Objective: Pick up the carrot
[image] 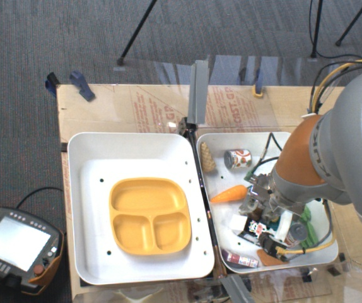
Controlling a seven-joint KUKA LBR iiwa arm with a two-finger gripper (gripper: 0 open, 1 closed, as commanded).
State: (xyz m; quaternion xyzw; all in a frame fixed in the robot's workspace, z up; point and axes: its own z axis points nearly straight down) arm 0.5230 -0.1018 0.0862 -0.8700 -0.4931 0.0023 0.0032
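Observation:
An orange carrot (229, 194) lies in the right bin (214, 145), near its left wall, pointing left and slightly down. My gripper (256, 212) hangs low in the same bin, just right of the carrot's thick end and a little below it. The grey arm with its orange band comes in from the right and covers much of the bin's right half. Nothing shows between the fingers.
The left bin (86, 150) holds a yellow divided plate (149, 215). In the right bin lie a small can (238, 159), a pine cone (207, 161), a white block (236, 222), a red-capped tube (240, 259) and green items under the arm. A grey post (198, 93) stands behind the bins.

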